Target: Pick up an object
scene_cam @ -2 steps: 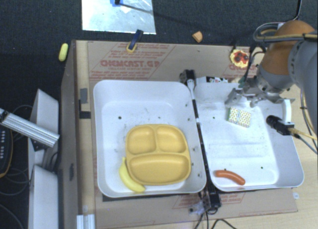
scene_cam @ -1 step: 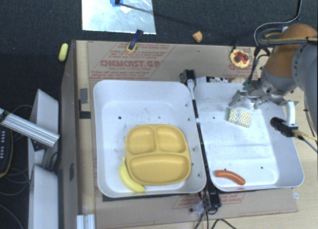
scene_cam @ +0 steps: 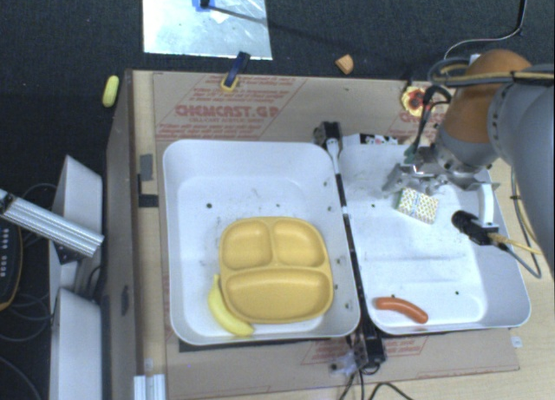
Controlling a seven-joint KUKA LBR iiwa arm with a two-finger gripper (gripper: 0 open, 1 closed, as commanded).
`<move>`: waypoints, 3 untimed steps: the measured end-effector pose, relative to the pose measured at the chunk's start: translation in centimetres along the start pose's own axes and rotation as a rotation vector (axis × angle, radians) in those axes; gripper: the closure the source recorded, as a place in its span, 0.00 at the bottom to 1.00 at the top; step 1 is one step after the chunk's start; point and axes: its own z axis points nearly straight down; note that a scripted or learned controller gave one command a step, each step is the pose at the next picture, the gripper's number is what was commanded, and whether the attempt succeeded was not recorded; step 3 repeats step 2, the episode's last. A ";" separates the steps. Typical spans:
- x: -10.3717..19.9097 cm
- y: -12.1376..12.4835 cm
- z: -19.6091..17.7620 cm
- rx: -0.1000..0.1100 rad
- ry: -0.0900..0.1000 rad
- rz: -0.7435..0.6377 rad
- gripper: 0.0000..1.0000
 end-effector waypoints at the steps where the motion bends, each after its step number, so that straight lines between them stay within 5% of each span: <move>1: 0.0 0.1 -1.1 -0.003 -0.001 -0.002 1.00; 2: 0.0 0.1 -1.1 -0.003 -0.001 -0.002 0.00; 3: 0.0 0.1 -1.1 -0.003 -0.001 -0.002 0.00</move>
